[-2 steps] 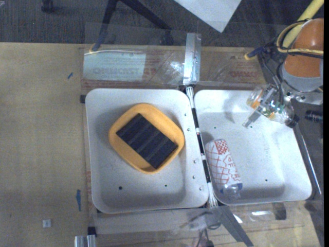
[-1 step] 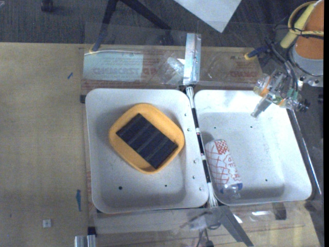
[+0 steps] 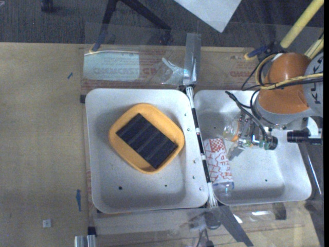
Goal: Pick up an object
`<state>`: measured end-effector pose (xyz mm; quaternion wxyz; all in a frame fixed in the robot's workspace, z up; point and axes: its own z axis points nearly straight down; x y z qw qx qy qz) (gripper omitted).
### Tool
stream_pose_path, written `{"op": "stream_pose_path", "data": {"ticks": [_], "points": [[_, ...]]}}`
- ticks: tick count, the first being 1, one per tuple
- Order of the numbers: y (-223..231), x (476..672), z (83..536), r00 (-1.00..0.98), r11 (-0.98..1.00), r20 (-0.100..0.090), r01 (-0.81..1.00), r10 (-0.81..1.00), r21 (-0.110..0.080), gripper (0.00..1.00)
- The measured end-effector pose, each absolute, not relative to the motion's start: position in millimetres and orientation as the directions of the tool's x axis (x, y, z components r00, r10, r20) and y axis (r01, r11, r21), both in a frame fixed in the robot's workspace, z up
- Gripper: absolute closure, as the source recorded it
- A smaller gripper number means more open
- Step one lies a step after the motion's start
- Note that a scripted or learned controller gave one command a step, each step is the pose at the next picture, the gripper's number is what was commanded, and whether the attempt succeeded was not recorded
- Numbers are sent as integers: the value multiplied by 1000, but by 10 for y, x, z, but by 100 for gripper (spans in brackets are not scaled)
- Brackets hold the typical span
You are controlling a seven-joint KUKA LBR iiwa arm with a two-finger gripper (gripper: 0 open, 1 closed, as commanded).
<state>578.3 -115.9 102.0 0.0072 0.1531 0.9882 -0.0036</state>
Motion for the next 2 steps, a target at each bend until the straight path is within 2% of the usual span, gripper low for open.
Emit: {"op": "stream_pose_path", "data": {"ticks": [1,2], "points": [[-1349,6220,881,-864,864,-7,504,504,3,0],[-1263,6504,877,-671,671,-6,742,742,1,0]]}}
